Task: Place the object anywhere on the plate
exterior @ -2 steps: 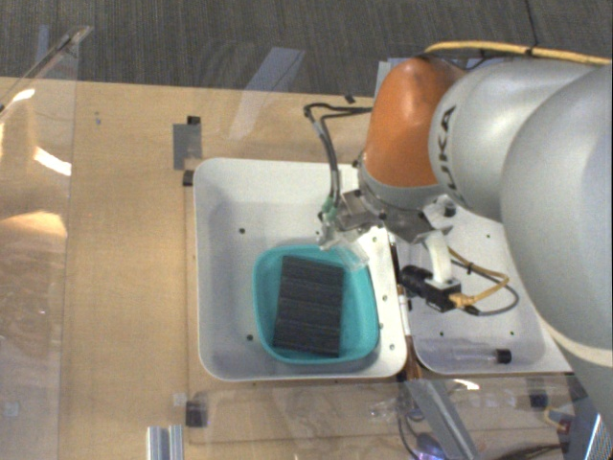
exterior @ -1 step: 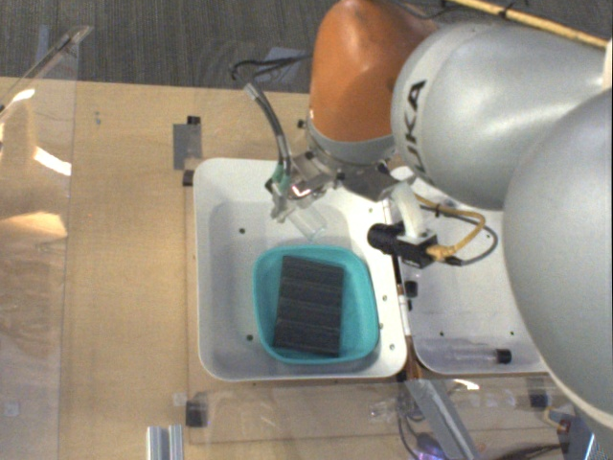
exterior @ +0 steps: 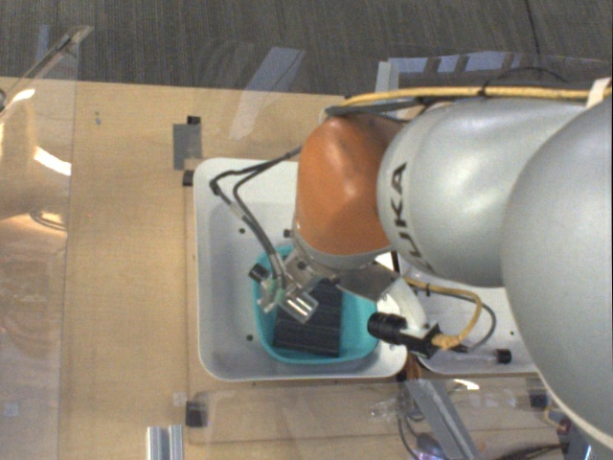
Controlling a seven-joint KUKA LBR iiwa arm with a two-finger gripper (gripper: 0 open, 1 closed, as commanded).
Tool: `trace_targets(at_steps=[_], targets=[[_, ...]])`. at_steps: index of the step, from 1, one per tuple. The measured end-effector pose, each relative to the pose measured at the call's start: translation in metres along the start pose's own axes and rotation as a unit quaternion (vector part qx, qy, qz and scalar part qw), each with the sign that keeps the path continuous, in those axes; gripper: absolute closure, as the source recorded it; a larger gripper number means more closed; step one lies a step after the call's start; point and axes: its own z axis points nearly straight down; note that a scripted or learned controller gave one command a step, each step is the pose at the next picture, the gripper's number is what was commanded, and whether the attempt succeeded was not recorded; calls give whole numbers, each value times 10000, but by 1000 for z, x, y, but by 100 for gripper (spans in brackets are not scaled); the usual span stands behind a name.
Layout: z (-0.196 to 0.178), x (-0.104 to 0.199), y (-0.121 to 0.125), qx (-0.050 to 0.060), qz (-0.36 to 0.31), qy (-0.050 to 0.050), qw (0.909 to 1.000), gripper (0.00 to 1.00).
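My gripper [exterior: 287,295] hangs low over the teal plate [exterior: 359,338], its metal tip right at the upper left corner of the dark ribbed block [exterior: 311,329]; whether it is parted or clamped I cannot tell. The block lies flat on the plate just below and right of my tool. It looks stiff, light and grippy along its ridges, so I judge a pinch across its narrow sides best. Beyond, the white bin [exterior: 215,257] walls surround us
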Motion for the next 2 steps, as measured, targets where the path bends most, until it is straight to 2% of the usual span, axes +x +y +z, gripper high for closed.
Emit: trace_targets(at_steps=[1,2], targets=[[-92,-95,24,-39,-1104,-33,9939,100],[-4,-26,18,-8,-1073,-4,9942,100]])
